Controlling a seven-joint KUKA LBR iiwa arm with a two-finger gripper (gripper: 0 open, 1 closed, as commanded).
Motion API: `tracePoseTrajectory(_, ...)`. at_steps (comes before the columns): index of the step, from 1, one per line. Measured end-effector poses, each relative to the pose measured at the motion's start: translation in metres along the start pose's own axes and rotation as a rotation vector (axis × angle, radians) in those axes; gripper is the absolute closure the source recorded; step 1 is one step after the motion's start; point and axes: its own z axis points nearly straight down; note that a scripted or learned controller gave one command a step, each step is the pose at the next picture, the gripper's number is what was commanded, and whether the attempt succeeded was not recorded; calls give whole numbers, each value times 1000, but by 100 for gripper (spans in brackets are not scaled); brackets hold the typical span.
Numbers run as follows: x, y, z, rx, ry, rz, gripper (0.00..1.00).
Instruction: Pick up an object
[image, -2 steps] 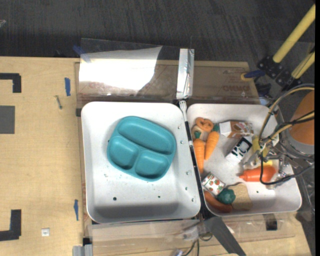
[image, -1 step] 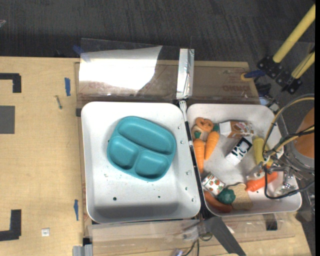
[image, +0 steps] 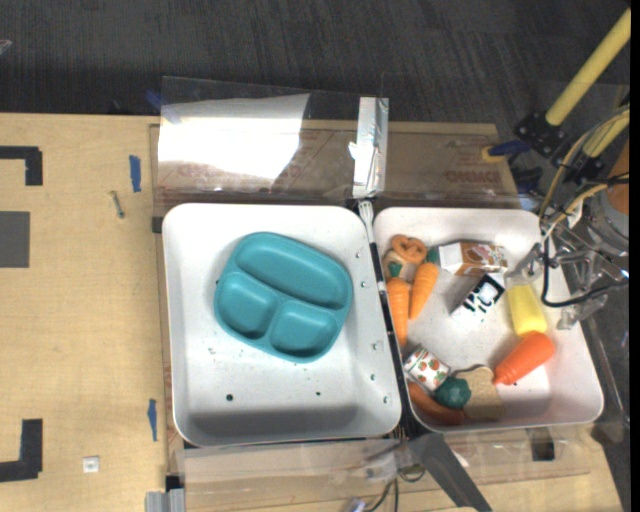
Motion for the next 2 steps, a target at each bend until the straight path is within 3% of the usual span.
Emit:
tracePoseTrajectory(1,40,38,83,-4,1,-145,0)
tracePoseTrajectory(2,37,38,76,-4,-3,-144,100)
